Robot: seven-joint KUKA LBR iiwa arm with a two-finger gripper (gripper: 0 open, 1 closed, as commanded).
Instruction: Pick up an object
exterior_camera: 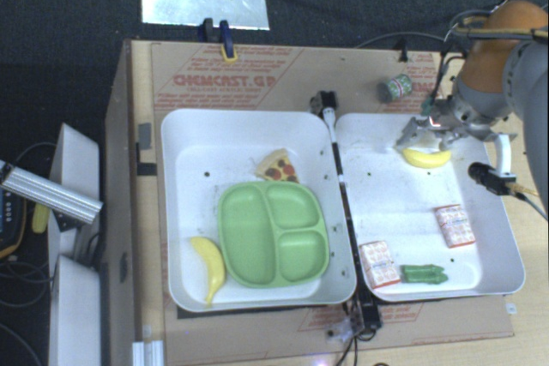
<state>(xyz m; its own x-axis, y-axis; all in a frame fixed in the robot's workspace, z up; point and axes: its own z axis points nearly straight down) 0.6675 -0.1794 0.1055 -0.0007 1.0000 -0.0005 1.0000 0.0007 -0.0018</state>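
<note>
My gripper (427,135) hangs over the far part of the right bin (489,210), open, its fingers straddling the space just above a small yellow banana (426,157). Nothing is between the fingers. Nearer the front of that bin lie a red-and-white packet (454,225), a second red-and-white packet (378,262) and a green object (423,273). In the left bin (184,184) are a green divided plate (274,232), a pizza slice (276,166) and another banana (208,267).
A small green-grey can (397,87) lies on the cardboard behind the right bin. A black divider (340,176) runs between the two bins. The grey arm with its orange band (506,21) comes in from the upper right.
</note>
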